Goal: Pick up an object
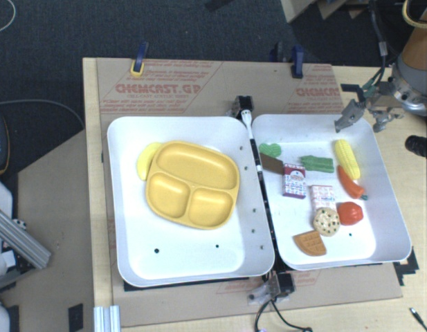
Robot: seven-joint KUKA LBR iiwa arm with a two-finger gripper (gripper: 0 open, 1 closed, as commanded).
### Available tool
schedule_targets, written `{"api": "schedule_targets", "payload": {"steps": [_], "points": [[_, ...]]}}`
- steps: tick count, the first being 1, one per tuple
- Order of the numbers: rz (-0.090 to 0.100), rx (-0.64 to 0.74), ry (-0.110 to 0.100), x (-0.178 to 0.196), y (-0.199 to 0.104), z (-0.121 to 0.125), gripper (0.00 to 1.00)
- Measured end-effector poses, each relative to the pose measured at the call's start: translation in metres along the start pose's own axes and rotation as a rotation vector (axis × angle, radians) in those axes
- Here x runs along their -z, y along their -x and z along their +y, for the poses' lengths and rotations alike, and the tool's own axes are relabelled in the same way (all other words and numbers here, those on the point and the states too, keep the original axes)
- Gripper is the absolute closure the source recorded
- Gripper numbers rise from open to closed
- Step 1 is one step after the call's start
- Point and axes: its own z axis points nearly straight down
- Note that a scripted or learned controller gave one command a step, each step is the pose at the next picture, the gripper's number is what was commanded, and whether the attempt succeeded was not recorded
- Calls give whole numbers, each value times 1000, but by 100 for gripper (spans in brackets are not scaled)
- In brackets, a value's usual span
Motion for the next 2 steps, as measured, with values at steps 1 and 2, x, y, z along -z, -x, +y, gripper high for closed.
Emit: {"api": "schedule_targets", "payload": {"steps": [1, 2], "points": [[0, 1, 0, -43, -4, -2, 0], [1, 1, -2, -106, -2, 1, 0]]}}
